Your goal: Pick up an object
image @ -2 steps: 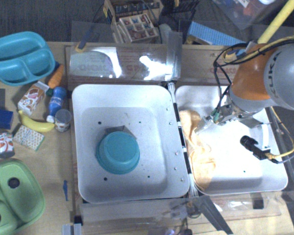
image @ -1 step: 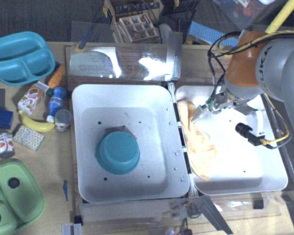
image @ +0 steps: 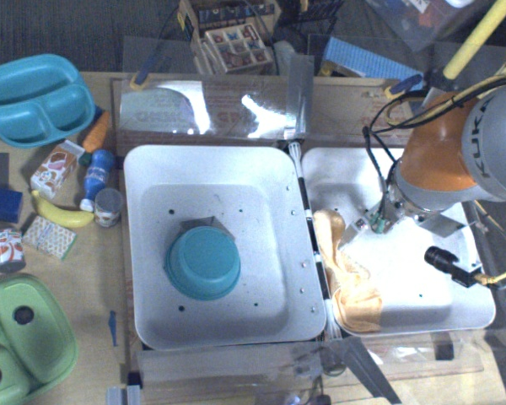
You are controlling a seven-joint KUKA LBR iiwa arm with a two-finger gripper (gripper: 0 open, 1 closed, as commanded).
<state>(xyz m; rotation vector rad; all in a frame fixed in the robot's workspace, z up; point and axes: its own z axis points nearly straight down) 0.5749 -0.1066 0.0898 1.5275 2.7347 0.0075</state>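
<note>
Tan crumpled cloth [image: 347,272] — right bin [image: 455,315]; gripper [image: 378,219] just beside — grip state unclear.

A: Camera position?
B: One fixed view, mounted above the bench, looking down at a slant. Left bin [image: 209,247] sits mid-frame, right bin [image: 422,310] toward the right edge.
A: Facing?
B: Far side of the bench runs along the top of the frame, near edge along the bottom.
A: Range?
B: Wide enough to take in both bins whole, plus bench clutter at left. The arm [image: 443,154] enters from the upper right.
</note>
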